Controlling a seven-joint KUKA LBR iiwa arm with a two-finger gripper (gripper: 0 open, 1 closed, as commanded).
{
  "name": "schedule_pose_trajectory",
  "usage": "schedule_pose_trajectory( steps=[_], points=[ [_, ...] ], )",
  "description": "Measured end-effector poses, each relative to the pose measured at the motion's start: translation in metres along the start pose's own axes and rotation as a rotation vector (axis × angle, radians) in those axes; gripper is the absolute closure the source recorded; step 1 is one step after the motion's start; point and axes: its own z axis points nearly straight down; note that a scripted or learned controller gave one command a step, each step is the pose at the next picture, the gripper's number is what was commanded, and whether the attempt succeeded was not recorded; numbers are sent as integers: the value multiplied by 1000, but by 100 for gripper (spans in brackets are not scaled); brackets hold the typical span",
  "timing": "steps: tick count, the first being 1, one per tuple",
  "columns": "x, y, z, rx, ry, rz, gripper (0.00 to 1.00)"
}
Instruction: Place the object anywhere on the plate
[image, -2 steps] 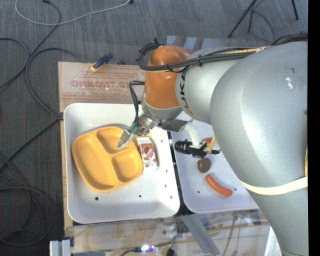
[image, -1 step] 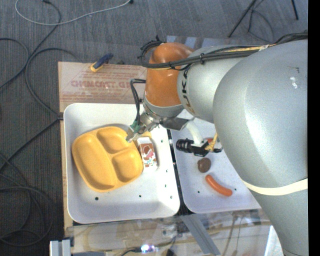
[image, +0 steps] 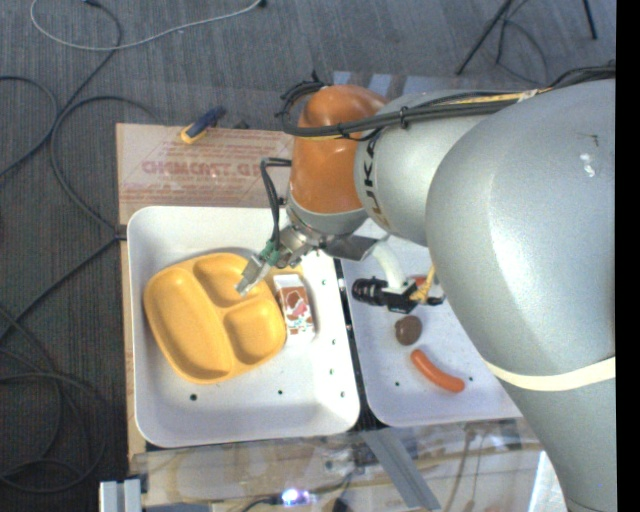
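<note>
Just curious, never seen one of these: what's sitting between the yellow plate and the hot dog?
In the camera view, a small packet lies beside the plate; then come the bins' rims, then a brown disc just before the hot dog.

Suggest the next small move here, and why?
Probably back off and re-aim at the small packet: it lies in the left bin beside the yellow plate, not on it, while the gripper sits over the plate's upper right edge with nothing visibly between its fingers.
</note>
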Motion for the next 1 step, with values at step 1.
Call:
schedule_pose_trajectory(
  steps=[1],
  points=[
    [-1,0,-9,1,1,2,100]
  ],
)
